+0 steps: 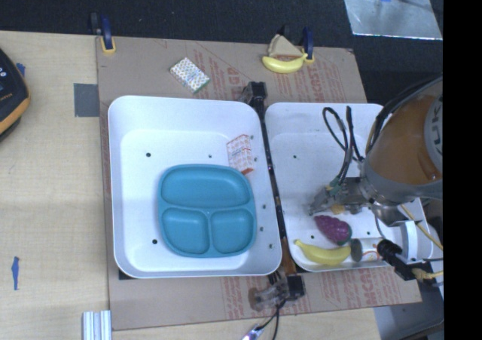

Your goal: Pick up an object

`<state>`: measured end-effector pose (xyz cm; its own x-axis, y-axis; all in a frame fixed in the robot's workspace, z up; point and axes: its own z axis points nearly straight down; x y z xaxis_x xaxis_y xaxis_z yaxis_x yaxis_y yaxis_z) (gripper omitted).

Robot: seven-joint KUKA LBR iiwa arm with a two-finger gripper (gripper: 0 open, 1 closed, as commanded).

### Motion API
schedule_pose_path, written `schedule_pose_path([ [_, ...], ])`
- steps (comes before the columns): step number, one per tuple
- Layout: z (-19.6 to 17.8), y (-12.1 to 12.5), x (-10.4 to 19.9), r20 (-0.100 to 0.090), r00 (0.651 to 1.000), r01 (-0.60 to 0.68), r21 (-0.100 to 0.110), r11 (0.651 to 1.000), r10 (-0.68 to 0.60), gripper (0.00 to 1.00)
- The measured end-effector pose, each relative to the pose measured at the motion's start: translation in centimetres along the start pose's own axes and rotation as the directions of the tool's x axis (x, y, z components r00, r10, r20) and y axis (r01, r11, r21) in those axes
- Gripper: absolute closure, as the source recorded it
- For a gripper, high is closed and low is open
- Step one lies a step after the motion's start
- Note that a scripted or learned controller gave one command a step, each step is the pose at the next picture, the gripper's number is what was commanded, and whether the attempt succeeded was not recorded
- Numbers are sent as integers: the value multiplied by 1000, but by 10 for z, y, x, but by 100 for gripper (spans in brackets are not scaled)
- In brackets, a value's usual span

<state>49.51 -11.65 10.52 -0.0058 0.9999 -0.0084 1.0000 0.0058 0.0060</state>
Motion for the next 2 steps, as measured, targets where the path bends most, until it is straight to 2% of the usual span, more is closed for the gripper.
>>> schedule_pose_path([
  [1,-10,0,-1,1,1000,3,1,1000,-3,100],
  [2,-10,0,-1,1,1000,3,1,1000,-3,0],
])
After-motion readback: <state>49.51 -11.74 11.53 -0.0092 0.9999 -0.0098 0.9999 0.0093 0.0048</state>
